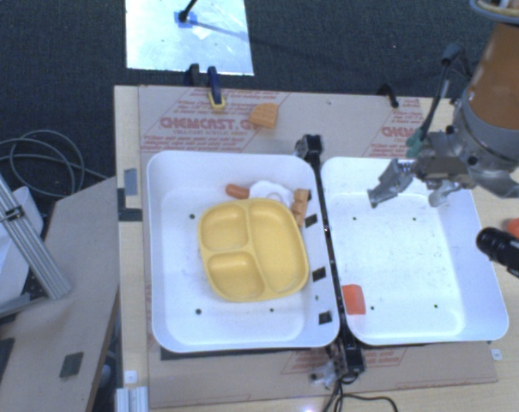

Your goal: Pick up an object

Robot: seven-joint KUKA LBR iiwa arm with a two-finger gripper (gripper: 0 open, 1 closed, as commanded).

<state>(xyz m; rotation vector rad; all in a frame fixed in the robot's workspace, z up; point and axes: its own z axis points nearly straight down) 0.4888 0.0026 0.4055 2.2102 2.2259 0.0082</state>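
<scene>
My gripper looks like dull grey metal. Both bins, left and right, are smooth white plastic; the yellow divided plate looks matt plastic; the bench is printed board.

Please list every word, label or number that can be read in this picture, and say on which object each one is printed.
"CHEMCAST" in red, on the brown sheet under the bins, at its top left; the letters after it are blurred.
The same red print, slanted, at the sheet's top right near the gripper: cut off and too blurred to read.
Faint red print at the sheet's bottom edge: too small to read.
The yellow divided plate and both white bins carry no text.
</scene>
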